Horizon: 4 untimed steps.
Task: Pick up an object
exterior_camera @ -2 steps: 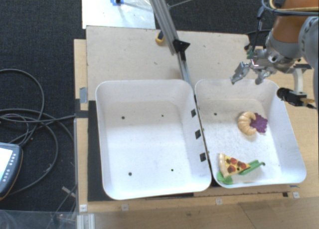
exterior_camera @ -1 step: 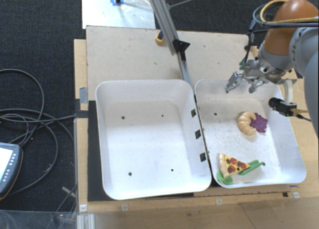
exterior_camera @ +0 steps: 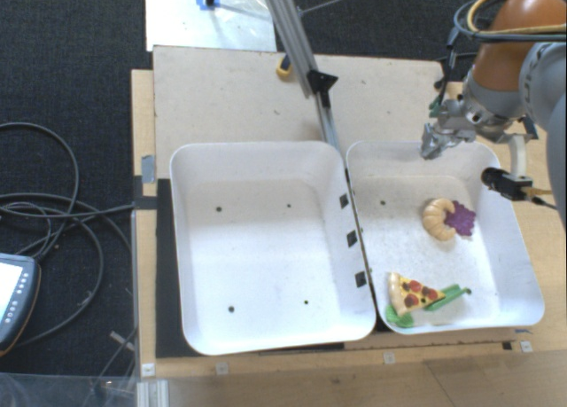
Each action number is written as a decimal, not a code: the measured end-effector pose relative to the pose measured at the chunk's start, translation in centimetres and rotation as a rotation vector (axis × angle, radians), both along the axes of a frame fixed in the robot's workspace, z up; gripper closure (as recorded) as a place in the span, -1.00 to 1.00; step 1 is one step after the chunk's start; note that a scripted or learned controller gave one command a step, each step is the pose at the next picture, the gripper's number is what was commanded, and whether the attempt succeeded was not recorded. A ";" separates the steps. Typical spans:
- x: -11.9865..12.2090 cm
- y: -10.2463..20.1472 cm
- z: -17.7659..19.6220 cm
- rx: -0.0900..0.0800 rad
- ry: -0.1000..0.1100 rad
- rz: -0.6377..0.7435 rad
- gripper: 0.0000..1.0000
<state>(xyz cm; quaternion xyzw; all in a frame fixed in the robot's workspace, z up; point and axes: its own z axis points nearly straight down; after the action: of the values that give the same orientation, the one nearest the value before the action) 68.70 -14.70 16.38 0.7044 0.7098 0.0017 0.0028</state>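
Observation:
The right bin [exterior_camera: 509, 246] holds a tan croissant [exterior_camera: 438, 218] with a purple grape bunch [exterior_camera: 461, 217] touching its right side. Near the front of that bin lies a pizza slice [exterior_camera: 412, 292] beside a green pea pod [exterior_camera: 440, 300]. My gripper [exterior_camera: 432, 147] hangs over the back edge of the right bin, above and behind the croissant, apart from every object. Nothing shows between its fingers. Its fingertips look close together, but they are too small to read.
The left bin [exterior_camera: 190, 219] sits beside the right one, divided by a rim with black markers. A grey camera pole [exterior_camera: 292, 28] slants across the bench behind the bins. Cables and a pendant lie on the floor at the left.

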 end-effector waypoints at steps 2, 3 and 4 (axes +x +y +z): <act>0.2 0.9 11.5 0.000 -0.003 -0.001 1.00; -1.0 5.6 11.1 0.003 0.005 0.001 1.00; -2.9 10.4 11.4 0.003 0.005 0.002 1.00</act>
<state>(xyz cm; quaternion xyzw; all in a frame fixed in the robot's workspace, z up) 65.77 -4.35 27.82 0.7037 0.7105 0.0011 -0.0003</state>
